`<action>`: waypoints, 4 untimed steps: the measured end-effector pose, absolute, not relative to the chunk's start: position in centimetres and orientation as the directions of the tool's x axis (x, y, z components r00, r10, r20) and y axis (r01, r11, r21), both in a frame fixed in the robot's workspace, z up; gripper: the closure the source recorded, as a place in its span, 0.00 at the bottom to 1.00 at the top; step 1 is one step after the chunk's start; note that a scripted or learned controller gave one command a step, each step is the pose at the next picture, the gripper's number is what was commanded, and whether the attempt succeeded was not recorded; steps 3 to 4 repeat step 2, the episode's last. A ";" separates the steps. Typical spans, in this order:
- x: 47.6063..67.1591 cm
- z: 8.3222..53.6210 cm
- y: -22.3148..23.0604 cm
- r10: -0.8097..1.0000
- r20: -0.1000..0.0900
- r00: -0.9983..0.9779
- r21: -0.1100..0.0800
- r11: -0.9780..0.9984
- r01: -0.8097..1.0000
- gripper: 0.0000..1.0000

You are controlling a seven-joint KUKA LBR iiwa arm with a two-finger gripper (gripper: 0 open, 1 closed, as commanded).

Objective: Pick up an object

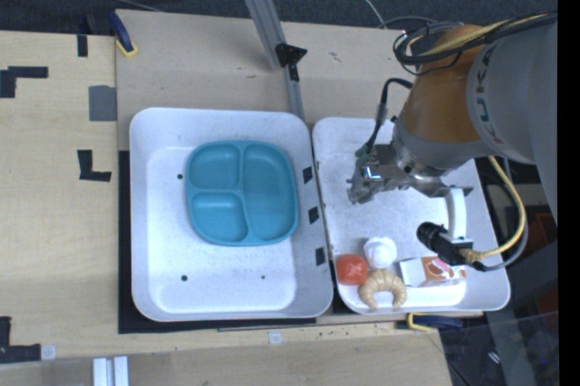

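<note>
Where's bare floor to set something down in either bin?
Left bin: bare strip below the blue divided plate. Right bin: bare patch between the gripper and the near-edge cluster of tomato, white piece, croissant, carton.

You've got the pincer hanging over the right shallow white bin, up near its middle. Below it sit a red tomato-like ball, a tan croissant and a white cup-ish thing. A teal divided plate lies in the left white bin.

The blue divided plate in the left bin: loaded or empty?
Empty. The blue divided plate lies flat in the left bin, and all three of its compartments show bare blue.
</note>
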State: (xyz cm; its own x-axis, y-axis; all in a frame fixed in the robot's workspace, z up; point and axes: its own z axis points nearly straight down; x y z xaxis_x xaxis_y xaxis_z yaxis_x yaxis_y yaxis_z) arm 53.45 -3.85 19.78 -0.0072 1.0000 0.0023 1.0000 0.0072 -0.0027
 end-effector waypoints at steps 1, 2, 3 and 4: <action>52.3 21.5 1.3 1.000 0.002 -0.008 -0.001 0.008 1.000 1.00; 51.8 21.0 6.3 1.000 0.001 -0.007 -0.004 0.007 1.000 1.00; 51.8 21.0 6.3 1.000 0.001 -0.007 -0.004 0.007 1.000 1.00; 51.8 21.0 6.3 1.000 0.001 -0.007 -0.004 0.007 1.000 1.00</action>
